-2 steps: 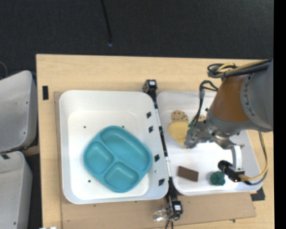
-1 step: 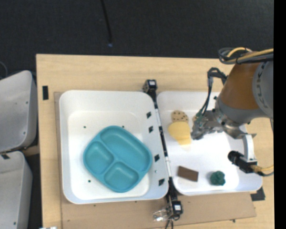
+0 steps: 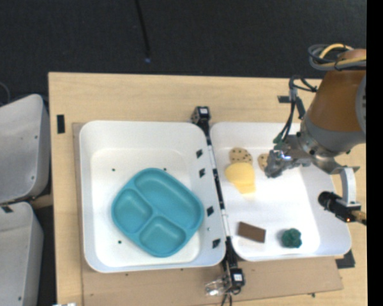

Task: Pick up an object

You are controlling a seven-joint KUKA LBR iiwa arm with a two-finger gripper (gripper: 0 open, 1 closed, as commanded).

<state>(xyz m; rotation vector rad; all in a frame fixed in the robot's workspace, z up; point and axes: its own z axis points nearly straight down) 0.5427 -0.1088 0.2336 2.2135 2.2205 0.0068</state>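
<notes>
Tabletop (image 3: 147, 97): pale wood, carrying two shallow white plastic bins side by side.

Left bin (image 3: 92, 171): holds one teal plastic divided plate (image 3: 156, 211) with three compartments, lying flat and turned at a slant toward the bin's near edge. It takes up most of the floor, likely too broad and flat for an easy grasp.

Right bin (image 3: 319, 238): holds the smaller, graspable items, loosely scattered and apart from one another, which suits single picks.
- Round tan cookie with dark chips (image 3: 240, 154), near the far left corner.
- Pale yellow foam-like block (image 3: 241, 177), just beside and nearer than the cookie.
- A second tan cookie-like piece (image 3: 263, 160), partly hidden at the hand; identity uncertain.
- Flat dark brown rectangular bar (image 3: 251, 233), near the bin's near edge, left side.
- Small dark green knobbly lump (image 3: 291, 237), near the near edge, right of the bar.

Arm: grey with an orange band, reaching over the right bin from its right edge, wrist angled down toward the far half.

Hand (image 3: 276, 162): low over the bin floor, beside the partly hidden piece. Nothing shows between the fingers; how far apart they stand cannot be told. No object is lifted.
</notes>
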